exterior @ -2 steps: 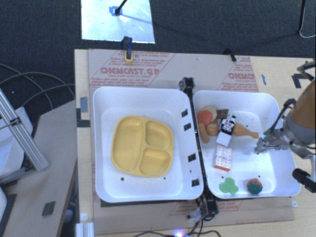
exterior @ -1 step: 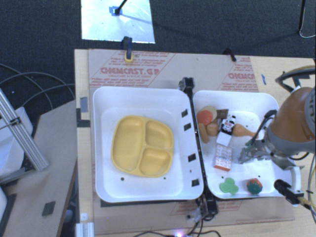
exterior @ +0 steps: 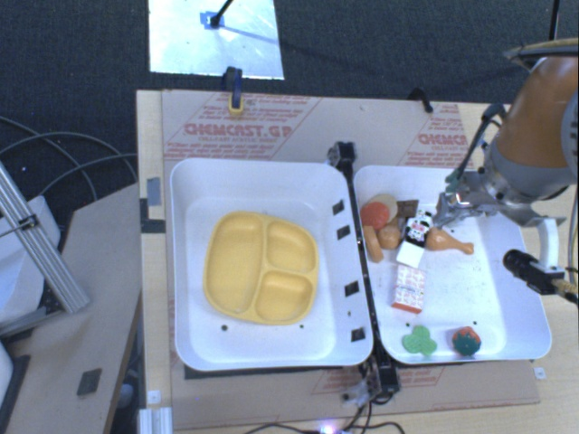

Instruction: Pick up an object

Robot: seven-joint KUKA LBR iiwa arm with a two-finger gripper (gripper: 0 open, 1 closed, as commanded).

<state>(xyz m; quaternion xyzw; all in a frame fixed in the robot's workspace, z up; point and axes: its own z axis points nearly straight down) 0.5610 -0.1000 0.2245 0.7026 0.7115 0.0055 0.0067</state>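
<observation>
We have our arm [exterior: 534, 134] reaching in over the right bin [exterior: 525, 333], and our gripper [exterior: 455, 199] hangs low at the far side of it. We cannot tell from here how the gripper stands, because it is small and dark against the toys.

What could go wrong? The toys under the gripper are packed close. A toy chicken leg [exterior: 450, 240] lies just in front of it, and a small black-and-white toy [exterior: 417, 229] sits beside that, touching it. If we come down between them, we may push one away and close on nothing. Or we may catch two at once and drop both.

The chicken leg looks like the easiest thing to pick, since it is nearest the gripper. A red and white box [exterior: 409, 288] lies further toward us from the gripper, on its own. A green toy [exterior: 419, 340] and a red toy [exterior: 466, 340] sit well apart from it, by the near wall.
</observation>
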